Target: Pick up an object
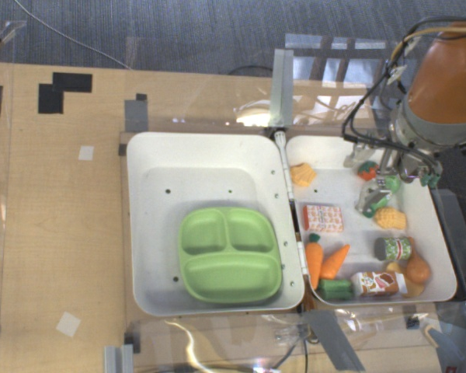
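The gripper (378, 195) is lowered into the right bin (444, 247) just above a corn cob (391, 219), presumably for a grasp; whether anything is clamped cannot be told.

A green divided plate (229, 253) lies in the left white bin (151, 162), toward its near side, on the wooden tabletop (54, 224).
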Tool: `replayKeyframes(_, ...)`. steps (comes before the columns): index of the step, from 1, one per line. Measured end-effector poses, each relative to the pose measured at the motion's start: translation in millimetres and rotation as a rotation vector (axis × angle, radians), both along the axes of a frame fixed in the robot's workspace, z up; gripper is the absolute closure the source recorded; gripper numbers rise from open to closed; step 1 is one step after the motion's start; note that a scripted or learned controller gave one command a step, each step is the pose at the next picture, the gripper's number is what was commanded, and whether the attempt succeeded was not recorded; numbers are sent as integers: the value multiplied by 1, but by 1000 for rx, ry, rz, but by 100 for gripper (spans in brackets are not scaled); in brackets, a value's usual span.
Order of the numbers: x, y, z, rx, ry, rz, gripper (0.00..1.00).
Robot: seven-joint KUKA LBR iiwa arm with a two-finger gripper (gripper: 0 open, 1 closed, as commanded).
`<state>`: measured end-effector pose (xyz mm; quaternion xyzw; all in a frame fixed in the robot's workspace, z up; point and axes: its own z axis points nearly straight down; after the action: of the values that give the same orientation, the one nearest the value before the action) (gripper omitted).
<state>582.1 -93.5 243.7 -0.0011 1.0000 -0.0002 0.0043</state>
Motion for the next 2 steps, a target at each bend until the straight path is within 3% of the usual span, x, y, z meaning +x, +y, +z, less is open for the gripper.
replayKeyframes(1, -30, -56, -135, 2, 14, 106, 0)
replayKeyframes(2, -71, -16, -152, -4, -14, -48, 0)
